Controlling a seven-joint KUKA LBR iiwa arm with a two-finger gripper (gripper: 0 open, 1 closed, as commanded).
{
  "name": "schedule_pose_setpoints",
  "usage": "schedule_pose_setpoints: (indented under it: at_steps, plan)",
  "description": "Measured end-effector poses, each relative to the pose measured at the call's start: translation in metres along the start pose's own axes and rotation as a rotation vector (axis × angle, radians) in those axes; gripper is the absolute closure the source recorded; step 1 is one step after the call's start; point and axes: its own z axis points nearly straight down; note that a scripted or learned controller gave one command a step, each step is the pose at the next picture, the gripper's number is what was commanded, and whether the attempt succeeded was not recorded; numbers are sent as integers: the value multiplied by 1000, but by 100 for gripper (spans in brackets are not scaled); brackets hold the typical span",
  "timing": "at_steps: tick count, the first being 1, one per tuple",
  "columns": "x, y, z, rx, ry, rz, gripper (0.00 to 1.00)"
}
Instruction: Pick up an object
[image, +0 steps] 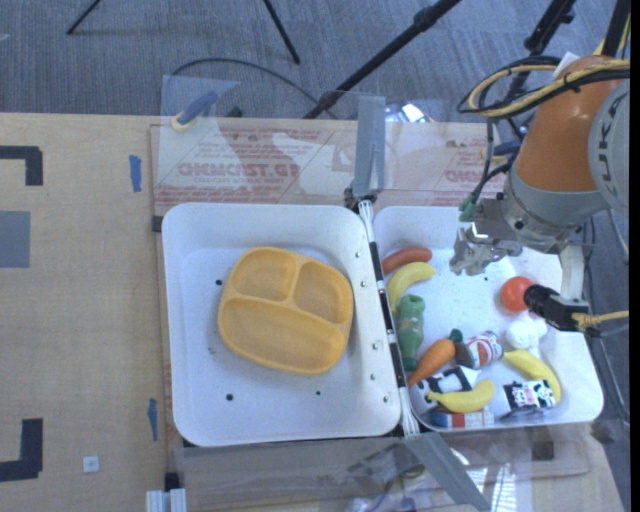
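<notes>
My tool (472, 258) hangs at 12 o'clock over the right bin (585, 405), holding nothing; its opening I cannot tell. The banana (408, 281) at its 9 o'clock lies free, easy to reach.

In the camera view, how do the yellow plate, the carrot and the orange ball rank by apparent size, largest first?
1. yellow plate, by far the largest
2. carrot
3. orange ball, partly hidden, so its rank below the carrot is unsure

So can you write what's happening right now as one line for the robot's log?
task: pick up an object | end effector: above right bin, nothing seen held | nearest: hot dog, banana | left bin: yellow divided plate
</notes>
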Motion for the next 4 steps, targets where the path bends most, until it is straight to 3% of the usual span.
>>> schedule_pose_setpoints:
  at_steps: [1,2,3,4]
  plan:
    - [0,0,0,0,0,0,0]
    - [12,5,-100,-1,-1,50,0]
    - [14,6,-106,4,-4,46,100]
    - [-22,27,69,2,2,70,100]
